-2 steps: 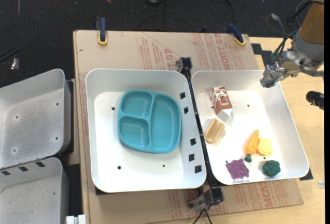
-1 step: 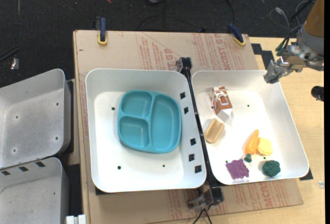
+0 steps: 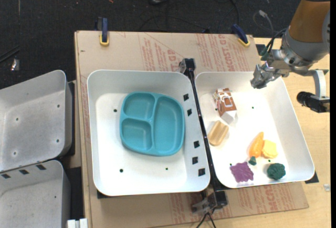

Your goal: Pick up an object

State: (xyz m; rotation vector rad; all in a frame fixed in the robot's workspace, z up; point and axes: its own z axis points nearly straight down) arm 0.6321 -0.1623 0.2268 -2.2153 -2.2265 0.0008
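Observation:
The right bin [image 3: 286,98] holds several small objects. A brown and white carton [image 3: 225,101] lies near its upper left, with a tan bread-like piece [image 3: 218,133] just below it. An orange carrot [image 3: 255,144] and a yellow piece [image 3: 269,149] sit lower right. A purple bunch of grapes [image 3: 241,172] and a dark green broccoli-like piece [image 3: 276,171] rest near the front edge. My gripper [image 3: 260,80] hangs over the bin's upper right part, apart from all the objects and right of the carton.
The left bin [image 3: 105,169] bears a teal divided plate [image 3: 153,123]. A black divider with clips [image 3: 198,122] runs between the bins. The bins rest on a cardboard sheet [image 3: 157,48] held by clamps. White lids [image 3: 31,116] lie off to the left.

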